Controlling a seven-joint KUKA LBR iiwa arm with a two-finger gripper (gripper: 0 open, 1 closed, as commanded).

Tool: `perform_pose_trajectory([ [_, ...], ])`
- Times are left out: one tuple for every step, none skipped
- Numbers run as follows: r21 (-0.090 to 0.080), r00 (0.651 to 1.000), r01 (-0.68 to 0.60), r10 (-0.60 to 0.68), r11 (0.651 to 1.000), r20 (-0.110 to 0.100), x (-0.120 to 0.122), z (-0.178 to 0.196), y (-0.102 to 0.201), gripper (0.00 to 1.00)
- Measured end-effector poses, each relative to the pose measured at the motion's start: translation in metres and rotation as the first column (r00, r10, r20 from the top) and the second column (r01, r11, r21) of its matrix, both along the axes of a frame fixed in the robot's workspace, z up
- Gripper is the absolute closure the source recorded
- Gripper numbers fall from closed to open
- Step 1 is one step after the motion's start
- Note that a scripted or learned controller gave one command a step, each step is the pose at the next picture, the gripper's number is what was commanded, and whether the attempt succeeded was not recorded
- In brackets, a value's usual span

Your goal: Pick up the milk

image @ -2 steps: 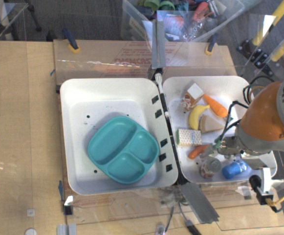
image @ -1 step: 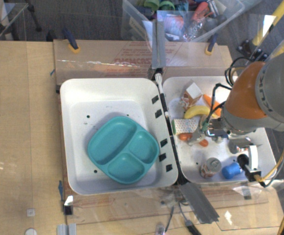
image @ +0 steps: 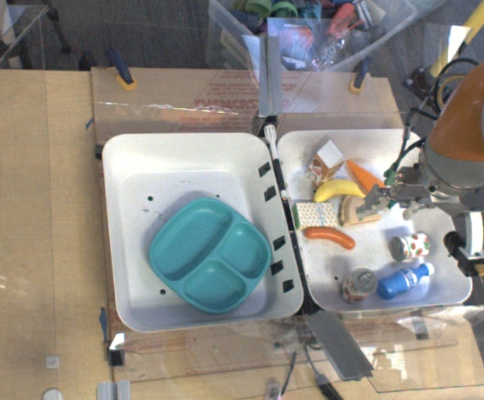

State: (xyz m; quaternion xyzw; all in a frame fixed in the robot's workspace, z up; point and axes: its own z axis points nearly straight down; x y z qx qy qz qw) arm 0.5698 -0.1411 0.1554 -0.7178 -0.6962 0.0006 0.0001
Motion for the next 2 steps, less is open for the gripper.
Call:
perform_pose_trajectory([
  [0.005, 1.0, 0.023, -0.023, 1.0, 0.006, -0.007, -0.061, -0.054, 0.0],
  [0.011, 0.989, -0.145, 0.145, 0.989, 0.015, -0.056, -0.063, -0.065, 0.0],
])
